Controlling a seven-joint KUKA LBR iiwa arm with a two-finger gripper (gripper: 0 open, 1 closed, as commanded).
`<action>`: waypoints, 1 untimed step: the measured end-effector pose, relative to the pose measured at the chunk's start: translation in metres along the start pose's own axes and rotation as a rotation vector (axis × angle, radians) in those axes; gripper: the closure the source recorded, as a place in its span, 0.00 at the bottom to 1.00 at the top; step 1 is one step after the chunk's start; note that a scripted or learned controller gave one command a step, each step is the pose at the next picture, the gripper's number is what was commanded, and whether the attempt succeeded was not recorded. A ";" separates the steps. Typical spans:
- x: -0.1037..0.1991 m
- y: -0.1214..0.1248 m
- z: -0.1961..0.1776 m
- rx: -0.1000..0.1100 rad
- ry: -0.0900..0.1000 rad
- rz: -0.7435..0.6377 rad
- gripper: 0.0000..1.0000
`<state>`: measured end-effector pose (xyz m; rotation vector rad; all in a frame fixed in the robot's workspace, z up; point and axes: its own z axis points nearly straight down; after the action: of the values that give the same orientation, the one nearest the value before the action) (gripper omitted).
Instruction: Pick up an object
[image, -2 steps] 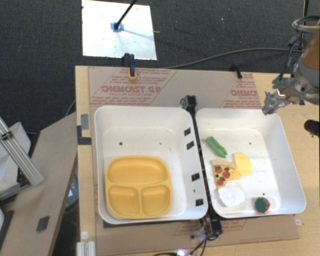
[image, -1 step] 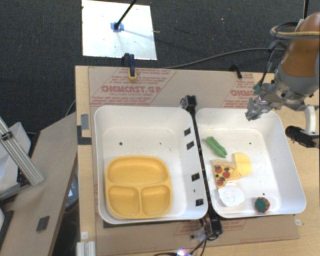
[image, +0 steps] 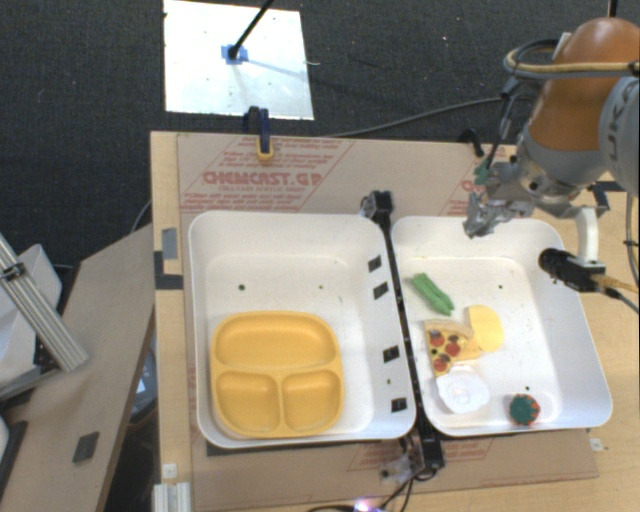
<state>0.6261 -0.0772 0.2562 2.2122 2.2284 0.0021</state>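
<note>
My gripper (image: 483, 222) hangs over the back edge of the right bin (image: 590, 370), well above the things in it. Nothing shows between its fingers. Below and in front of it lie a green pod-shaped toy (image: 433, 292), a yellow piece (image: 485, 327), a toy pizza slice (image: 448, 345), a white round lid (image: 462, 392) and a small green and red ball (image: 524, 408) near the front right corner.
The left bin (image: 290, 240) holds a yellow divided tray (image: 277, 374) toward its front. A black divider with clips (image: 390, 320) runs between the bins. Cardboard covers the bench behind both bins.
</note>
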 end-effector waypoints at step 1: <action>0.059 0.007 0.011 0.000 0.002 -0.002 1.00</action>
<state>0.6325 -0.0182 0.2455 2.2107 2.2319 0.0034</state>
